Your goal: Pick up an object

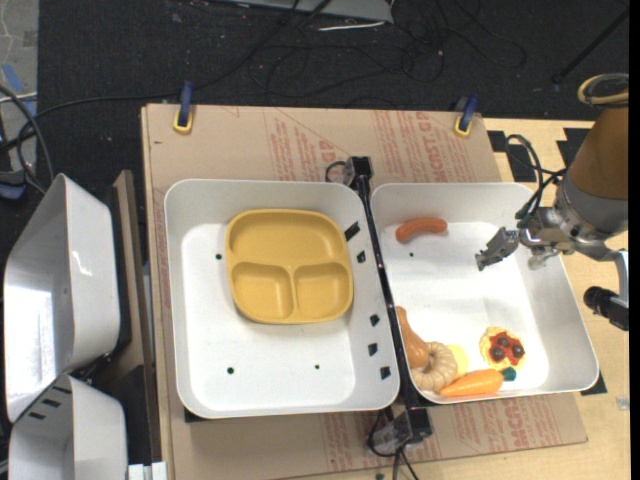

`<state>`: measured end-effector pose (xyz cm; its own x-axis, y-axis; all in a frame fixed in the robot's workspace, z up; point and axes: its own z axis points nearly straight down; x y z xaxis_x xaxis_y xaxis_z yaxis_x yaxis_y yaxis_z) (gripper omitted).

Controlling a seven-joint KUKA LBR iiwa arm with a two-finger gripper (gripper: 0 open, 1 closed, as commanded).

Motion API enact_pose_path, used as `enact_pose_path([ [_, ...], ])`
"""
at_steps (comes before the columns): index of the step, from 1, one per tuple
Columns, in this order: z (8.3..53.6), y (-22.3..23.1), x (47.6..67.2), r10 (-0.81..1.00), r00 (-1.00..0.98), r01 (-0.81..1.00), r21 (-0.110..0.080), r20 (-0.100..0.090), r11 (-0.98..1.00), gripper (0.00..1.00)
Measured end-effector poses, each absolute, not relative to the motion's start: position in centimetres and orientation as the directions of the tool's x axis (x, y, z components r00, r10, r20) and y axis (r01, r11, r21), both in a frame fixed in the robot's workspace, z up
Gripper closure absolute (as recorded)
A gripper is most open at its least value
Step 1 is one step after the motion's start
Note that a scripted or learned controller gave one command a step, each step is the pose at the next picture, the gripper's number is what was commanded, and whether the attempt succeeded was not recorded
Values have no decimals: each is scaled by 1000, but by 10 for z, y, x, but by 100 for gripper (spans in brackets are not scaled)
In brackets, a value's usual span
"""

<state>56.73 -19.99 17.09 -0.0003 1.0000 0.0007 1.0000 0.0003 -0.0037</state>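
Note:
In the right bin (pixel 560 313), an orange-brown sausage (pixel 421 229) lies near the far left corner. At the near edge sit a tan drumstick-shaped piece (pixel 418 346), an orange carrot (pixel 472 382) and a small yellow pizza slice with red and dark toppings (pixel 502 347). My gripper (pixel 520 255) hangs over the far right part of this bin, to the right of the sausage. It is open, with nothing between its fingers (pixel 493 252).
The left bin (pixel 200 368) holds a yellow divided plate (pixel 290 266). A black divider (pixel 378 278) runs between the bins. White tubs (pixel 55 278) stand off the bench to the left. Cables lie on the dark floor beyond.

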Motion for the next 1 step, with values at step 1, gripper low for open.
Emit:
enact_pose_path([
  [1, 110, -204, 560, 1000, 2, 1000, -6, 1, -2, 0],
])
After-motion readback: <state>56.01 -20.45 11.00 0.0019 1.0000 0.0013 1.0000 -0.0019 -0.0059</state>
